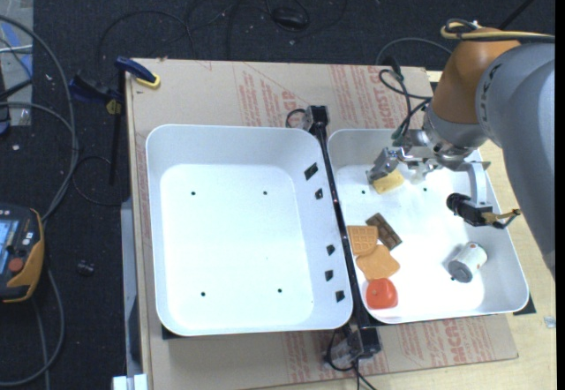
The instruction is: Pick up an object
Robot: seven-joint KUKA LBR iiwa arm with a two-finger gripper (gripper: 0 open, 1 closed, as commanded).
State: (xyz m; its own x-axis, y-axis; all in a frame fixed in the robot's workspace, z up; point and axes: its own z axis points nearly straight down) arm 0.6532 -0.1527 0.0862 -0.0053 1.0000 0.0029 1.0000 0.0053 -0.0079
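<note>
Grey arm with orange band entering from the upper right, gripper [391, 169] low in the right bin [505, 291], jaws pinching a yellow sponge-like block [388, 182] near the bin's upper left, orange and red pieces [380, 278] along its lower left edge, white cylinder [464, 261] lower right, left bin [168, 150] beside it

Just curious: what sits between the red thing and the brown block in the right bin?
In the camera view, two orange pieces lie between the red thing and the brown block.
</note>
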